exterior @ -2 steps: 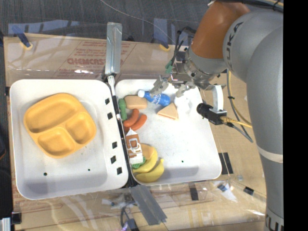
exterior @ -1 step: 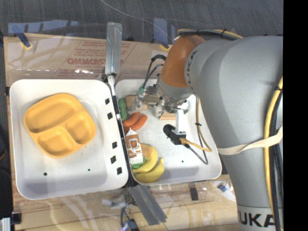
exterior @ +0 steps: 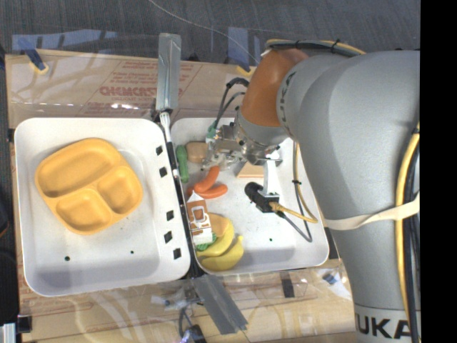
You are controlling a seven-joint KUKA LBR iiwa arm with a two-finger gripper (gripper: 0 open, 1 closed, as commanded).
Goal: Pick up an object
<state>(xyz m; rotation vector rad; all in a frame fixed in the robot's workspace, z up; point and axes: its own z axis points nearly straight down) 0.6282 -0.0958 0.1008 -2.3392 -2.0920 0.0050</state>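
My gripper [exterior: 214, 157] hangs low over the upper left part of the right bin [exterior: 300, 245], under the orange band of the wrist. Right beneath it lies an orange carrot-like piece [exterior: 211, 189], with a second orange bit [exterior: 212, 174] reaching up toward the gripper. A green vegetable [exterior: 183, 161] and a tan round item [exterior: 195, 153] lie just to the gripper's left. Lower in the bin are a small brown-and-white carton [exterior: 198, 219], a yellow banana [exterior: 223, 254] and a bun-like piece [exterior: 220, 227]. The arm hides the bin's upper right part.
A yellow divided plate [exterior: 89, 184] lies in the left bin [exterior: 43, 263]. A metal divider [exterior: 168, 73] runs between the bins. A black cable connector [exterior: 258, 195] and yellow wire trail over the right bin's middle. The arm's large grey body covers the right side.
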